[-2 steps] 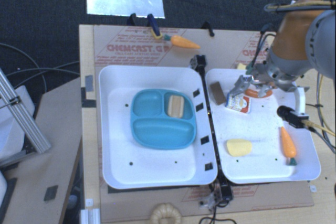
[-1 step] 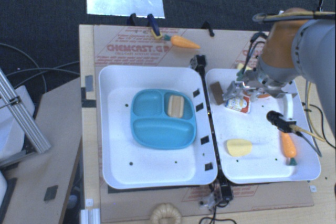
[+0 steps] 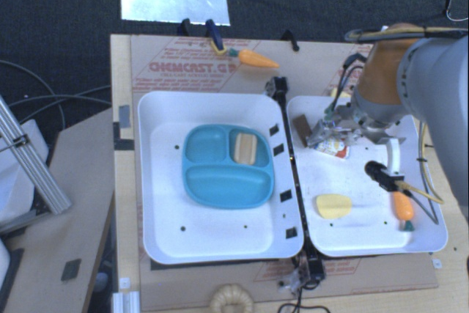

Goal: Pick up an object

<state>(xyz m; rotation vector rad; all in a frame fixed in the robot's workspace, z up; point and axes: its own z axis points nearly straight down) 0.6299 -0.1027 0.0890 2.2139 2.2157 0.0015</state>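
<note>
I see a red-and-white packet (image 3: 334, 148) lying in the right bin (image 3: 366, 238), upper left, long axis roughly left-right. My gripper (image 3: 328, 133) hangs right over it, arm (image 3: 410, 77) bent down from the right; grip unclear.

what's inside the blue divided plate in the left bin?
The blue divided plastic plate holds one tan rectangular block, lying in its upper right compartment. The other two compartments show bare blue. Whatever lies under the block is covered.
</note>
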